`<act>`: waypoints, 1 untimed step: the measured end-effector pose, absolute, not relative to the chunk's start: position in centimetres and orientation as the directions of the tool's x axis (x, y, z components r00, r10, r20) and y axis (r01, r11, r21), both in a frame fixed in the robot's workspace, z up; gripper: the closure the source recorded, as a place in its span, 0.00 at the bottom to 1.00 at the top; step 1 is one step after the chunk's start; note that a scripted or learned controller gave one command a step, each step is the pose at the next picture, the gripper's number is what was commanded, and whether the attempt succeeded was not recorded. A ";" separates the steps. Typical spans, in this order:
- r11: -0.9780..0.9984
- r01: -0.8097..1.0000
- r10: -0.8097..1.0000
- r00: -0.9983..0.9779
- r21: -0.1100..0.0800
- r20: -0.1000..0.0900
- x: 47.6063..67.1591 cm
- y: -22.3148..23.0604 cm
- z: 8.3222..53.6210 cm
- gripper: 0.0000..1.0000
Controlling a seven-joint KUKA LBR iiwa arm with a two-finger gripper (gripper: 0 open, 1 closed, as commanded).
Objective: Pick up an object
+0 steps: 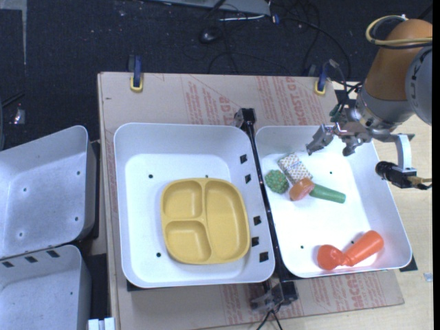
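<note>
— Pincer (pixel 332 143) up at the far edge of the right bin (pixel 385 205), see it? Fingers spread, nothing between them.

— Spread, yes, though they're small and dark; I can't tell exactly where the tips end. The arm (pixel 399 60) is cut off at the right edge.

— What's underneath?

— A cluster near the divider: a green knobbly thing (pixel 276 181), a checkered block (pixel 292 164), something orange (pixel 300 190) touching a green stick (pixel 327 194). Too blurred to name properly. All apart from the pincer.

— And by the near wall?

— An orange-red bottle-shaped toy (pixel 348 251), lying on its side.

— Left bin (pixel 137 150)?

— A yellow divided plate (pixel 205 220), three compartments, flat on the floor of it.
</note>
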State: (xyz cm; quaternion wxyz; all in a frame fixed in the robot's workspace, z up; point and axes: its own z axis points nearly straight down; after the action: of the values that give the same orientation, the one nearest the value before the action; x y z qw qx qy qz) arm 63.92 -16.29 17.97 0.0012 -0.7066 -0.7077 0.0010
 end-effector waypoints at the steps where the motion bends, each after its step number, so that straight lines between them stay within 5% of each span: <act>1: 0.003 1.000 1.000 -0.003 -0.001 0.000 64.2 -15.4 13.1 0.00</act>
State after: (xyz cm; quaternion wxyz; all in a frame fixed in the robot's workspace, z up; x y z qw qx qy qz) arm 64.19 -15.37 13.14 0.0002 -0.7060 -0.7083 0.0005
